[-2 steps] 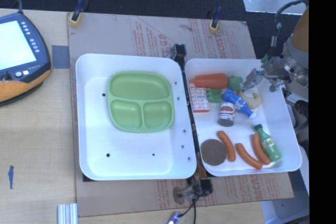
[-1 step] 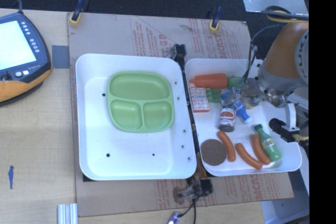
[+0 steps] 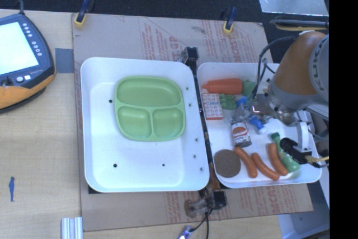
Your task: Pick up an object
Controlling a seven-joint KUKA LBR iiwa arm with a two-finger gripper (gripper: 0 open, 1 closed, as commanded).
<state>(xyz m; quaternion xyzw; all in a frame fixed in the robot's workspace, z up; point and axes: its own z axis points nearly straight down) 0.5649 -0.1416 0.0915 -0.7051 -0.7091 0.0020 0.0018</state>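
The right white bin (image 3: 263, 182) holds a carrot (image 3: 222, 86), a small red and white box (image 3: 211, 106), a green leafy piece (image 3: 228, 101), a small can with a red label (image 3: 241, 134), a blue item (image 3: 258, 123), a brown round patty (image 3: 227, 163), three sausages (image 3: 263, 167) and a green vegetable (image 3: 288, 163). My gripper (image 3: 253, 110) hangs low over the middle of this bin, just above the can and the blue item. The wrist hides what lies right under it, and nothing shows as held.
The left white bin (image 3: 89, 120) holds a green divided plate (image 3: 150, 107). A teach pendant (image 3: 19, 59) lies on the bench at far left. Clamps (image 3: 83, 13) hold the cardboard sheet under the bins. My arm (image 3: 302, 75) covers the right bin's far right corner.
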